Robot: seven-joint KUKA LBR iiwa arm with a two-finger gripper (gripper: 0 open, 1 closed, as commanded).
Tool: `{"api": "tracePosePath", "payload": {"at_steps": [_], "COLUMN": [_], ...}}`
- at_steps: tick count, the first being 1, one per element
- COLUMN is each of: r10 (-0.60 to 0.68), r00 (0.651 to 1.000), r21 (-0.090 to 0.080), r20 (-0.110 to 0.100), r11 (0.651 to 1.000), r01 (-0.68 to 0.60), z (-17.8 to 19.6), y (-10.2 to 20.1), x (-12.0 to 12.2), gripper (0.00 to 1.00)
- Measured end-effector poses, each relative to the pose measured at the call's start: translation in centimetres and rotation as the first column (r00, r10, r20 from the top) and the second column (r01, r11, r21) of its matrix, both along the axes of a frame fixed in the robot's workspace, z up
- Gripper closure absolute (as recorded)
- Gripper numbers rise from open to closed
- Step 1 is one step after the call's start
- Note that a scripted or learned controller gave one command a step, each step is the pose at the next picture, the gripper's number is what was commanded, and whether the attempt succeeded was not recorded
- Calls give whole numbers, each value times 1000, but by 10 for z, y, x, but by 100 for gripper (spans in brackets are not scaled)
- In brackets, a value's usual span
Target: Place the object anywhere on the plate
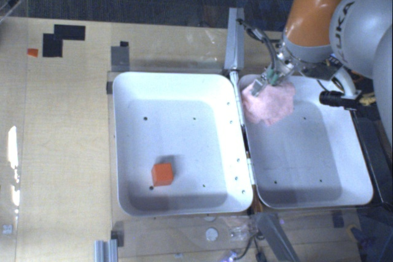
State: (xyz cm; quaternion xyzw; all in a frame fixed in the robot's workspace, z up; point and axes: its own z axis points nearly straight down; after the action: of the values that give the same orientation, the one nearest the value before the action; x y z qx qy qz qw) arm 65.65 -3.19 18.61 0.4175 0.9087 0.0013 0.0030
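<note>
pale counter [61, 150], two bins; pincer [263, 84] pinching soft, floppy pink cloth [270, 104] by its upper-left edge, light stuff.

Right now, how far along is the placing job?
Done: nothing that I can confirm. In hand: the hand is over the right bin's far left corner, right at a pink cloth-like object; I cannot tell whether it is gripped. Left: I cannot make out a plate, so the placing is not done. An orange block sits in the left bin.
</note>
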Motion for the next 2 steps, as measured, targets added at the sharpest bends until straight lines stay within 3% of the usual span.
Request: {"api": "tracePosePath", "payload": {"at_steps": [1, 2], "r10": [6, 396], "r00": [1000, 918], "r21": [0, -2], "r20": [3, 1], "r11": [1000, 918], "r01": [-6, -396], "z": [40, 35], "y": [1, 45], "x": [2, -1], "gripper": [100, 100]}}
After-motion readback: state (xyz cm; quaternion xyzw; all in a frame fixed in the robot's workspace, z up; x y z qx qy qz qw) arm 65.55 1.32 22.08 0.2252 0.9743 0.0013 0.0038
